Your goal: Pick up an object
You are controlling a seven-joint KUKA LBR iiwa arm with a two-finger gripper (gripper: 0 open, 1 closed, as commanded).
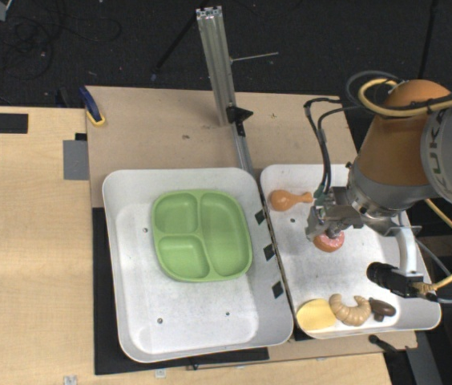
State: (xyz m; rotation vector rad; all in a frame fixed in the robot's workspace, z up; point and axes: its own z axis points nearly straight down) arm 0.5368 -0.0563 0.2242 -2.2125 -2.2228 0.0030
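The hand [328,224] sits low in the right shallow white bin [322,283], directly over a small round pink-red object [329,243] just beneath it, grip state unclear, so the pick looks begun but unfinished.

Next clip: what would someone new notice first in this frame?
Probably the bright green divided tray in the middle of the left bin. Next, the arm's gripper low over a pink-red object in the right bin, with a yellow piece and a tan curled toy at that bin's near edge.
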